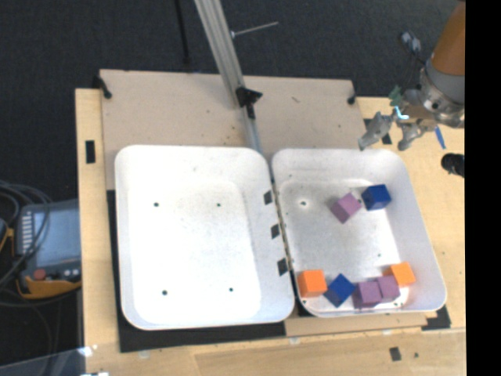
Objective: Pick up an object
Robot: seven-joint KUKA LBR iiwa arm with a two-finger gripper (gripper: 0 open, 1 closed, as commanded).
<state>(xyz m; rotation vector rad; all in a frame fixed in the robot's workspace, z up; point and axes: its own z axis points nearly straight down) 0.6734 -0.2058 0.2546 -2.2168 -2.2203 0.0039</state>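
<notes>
Gripper (394,130): fingers spread apart, nothing between them, hovering above the far rim of the right bin (415,225).

Nearest stock: blue cube (376,196) and purple cube (345,207), near the bin's far end, just beside each other.

Handling, as judged: small, rigid, light blocks; flat opposite faces suit a pinch.

Remainder: orange, blue and purple cubes clustered along the near wall.
</notes>
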